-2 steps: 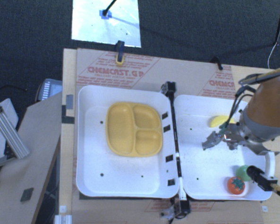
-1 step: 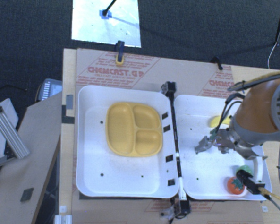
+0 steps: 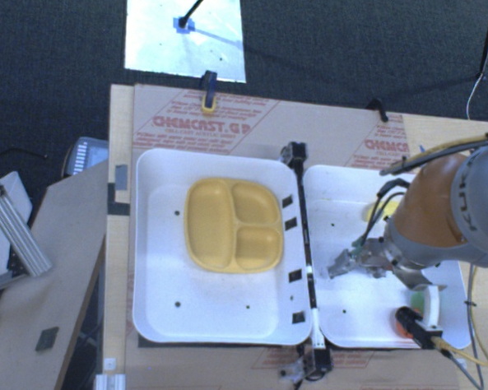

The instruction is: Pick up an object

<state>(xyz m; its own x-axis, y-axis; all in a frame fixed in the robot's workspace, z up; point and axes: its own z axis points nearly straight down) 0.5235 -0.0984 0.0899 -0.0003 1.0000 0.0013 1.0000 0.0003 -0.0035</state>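
A yellow divided tray (image 3: 232, 225) lies in the left bin (image 3: 159, 308). My gripper (image 3: 349, 263) hangs low over the middle of the right bin (image 3: 335, 323), reaching in from the right under the orange band of the arm. A small yellow object (image 3: 371, 212) peeks out behind the arm near the bin's back. An orange object (image 3: 402, 321) and a green one (image 3: 418, 300) lie at the front right of that bin, partly hidden by the arm. Nothing shows between the fingers.
A black divider strip (image 3: 300, 243) runs between the two bins. Cables (image 3: 453, 347) trail off the arm at the right front. A cardboard sheet (image 3: 256, 125) lies under the bins, with a yellow clamp (image 3: 209, 97) at its back edge.
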